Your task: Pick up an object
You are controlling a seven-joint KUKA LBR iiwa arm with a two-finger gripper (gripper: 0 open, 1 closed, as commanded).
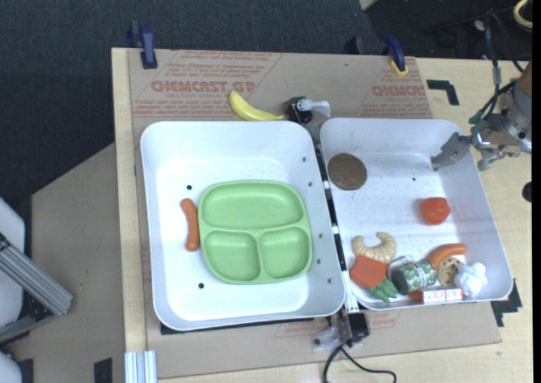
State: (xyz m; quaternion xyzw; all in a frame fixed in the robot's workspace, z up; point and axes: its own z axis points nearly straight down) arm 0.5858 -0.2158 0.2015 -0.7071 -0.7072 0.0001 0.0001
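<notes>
1. Where the arm comes in from the right, the gripper (467, 151) sits at the upper right rim of the right bin (397, 132), its two fingers spread apart with nothing between them.
2. One finger (445, 153) points down-left over the bin's far right corner; the other is short and lies close to the rim.
3. Inside the right bin, a brown disc (347, 172) lies near the left wall, well apart from the gripper.
4. A red tomato (434, 210) sits alone toward the right side, below the gripper and not touching it.
5. Along the near edge a cluster crowds together (pieces touch or overlap): a croissant (375, 245), a red block (368, 272), a green leafy piece (385, 290), a small can (414, 275), an orange-and-white piece (446, 252) and something white (472, 278).
6. The left bin (169, 153) holds a green divided plate (254, 231) at its centre, with a sausage (191, 224) just beside the plate's left edge.
7. Behind the bins, a banana (252, 108) rests on the cardboard (203, 77).
</notes>
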